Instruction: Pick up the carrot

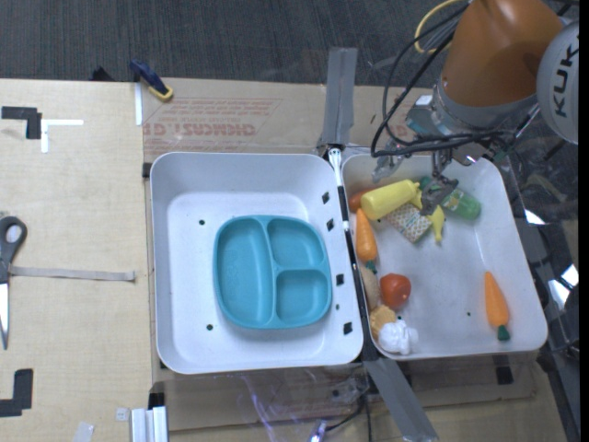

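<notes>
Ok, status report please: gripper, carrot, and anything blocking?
Gripper over the corn, far end of right bin. Carrot lies untouched near right wall. Nothing blocks it.

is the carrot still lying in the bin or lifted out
Lying in the bin. The carrot rests flat on the floor of the right bin near its right wall, well apart from the pincer, which is over the corn.

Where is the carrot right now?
The carrot lies in the right bin, near its right wall, apart from the tomato to its left.

carrot (pixel 496 304) lying apart near bin wall (pixel 532 284), open floor leftward
</notes>
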`<state>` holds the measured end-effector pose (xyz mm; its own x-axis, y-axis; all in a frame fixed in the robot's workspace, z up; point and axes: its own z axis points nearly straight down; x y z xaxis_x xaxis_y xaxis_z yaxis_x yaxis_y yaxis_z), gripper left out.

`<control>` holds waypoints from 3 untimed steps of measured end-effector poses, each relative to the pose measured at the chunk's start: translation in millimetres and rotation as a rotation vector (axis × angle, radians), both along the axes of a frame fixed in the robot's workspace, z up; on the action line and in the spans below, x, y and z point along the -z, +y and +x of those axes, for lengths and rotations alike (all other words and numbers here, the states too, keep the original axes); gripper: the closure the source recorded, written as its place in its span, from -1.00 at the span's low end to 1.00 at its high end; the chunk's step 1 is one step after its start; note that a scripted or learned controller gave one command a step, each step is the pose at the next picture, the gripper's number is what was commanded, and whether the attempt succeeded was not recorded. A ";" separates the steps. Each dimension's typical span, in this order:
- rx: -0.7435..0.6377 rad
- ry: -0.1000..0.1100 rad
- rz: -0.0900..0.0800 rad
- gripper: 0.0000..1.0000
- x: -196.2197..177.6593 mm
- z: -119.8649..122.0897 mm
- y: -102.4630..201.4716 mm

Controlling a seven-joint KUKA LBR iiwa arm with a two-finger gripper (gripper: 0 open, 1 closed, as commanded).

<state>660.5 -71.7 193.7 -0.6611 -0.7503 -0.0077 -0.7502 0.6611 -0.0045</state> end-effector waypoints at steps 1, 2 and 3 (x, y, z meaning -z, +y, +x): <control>-0.241 0.004 -0.002 -1.00 0.9 -71.9 25.5; -0.332 0.002 -0.002 -1.00 1.1 -31.4 13.9; -0.238 0.000 -0.001 -1.00 0.2 -0.2 4.3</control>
<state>660.3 -67.4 193.5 -0.4654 -0.8851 -0.0071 -0.8851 0.4654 -0.0052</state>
